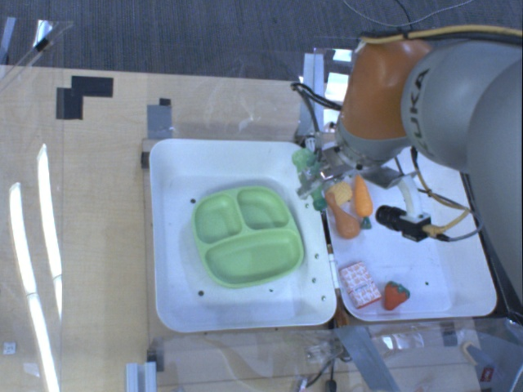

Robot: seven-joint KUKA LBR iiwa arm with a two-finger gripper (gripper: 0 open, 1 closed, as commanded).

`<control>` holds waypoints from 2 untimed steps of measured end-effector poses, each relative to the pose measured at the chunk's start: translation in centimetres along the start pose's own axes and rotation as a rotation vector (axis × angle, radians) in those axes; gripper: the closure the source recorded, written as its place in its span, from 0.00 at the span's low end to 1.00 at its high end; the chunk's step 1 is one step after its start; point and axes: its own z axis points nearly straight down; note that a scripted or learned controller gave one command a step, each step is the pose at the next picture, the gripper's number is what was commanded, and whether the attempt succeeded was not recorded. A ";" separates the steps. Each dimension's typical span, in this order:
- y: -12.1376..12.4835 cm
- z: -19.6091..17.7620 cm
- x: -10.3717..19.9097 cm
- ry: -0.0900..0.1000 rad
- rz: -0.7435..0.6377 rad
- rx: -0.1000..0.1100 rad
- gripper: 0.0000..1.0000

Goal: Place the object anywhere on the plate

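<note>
A red strawberry (395, 295) and a small patterned packet (359, 284) lie at the near end of the right bin (458, 300), well below the tool (320, 176). The tool hovers over the seam between the bins; whether it is apart or together I cannot tell. Two orange carrots (353, 207) lie just right of it, the green plate (245, 236) in the left bin (176, 243), lower left.

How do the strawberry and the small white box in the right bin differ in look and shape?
The strawberry is solid red with a green top; the small white box is white with a pattern of red marks. The strawberry is rounded and tapering; the box is flat and rectangular. The strawberry lies nearer the right bin's middle; the box lies by its left wall. Both are small and rest side by side near the bin's front edge.
</note>
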 end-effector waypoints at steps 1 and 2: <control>1.5 0.2 6.2 0.001 -0.229 0.000 1.00; 1.5 0.2 6.1 0.000 -0.228 -0.001 0.00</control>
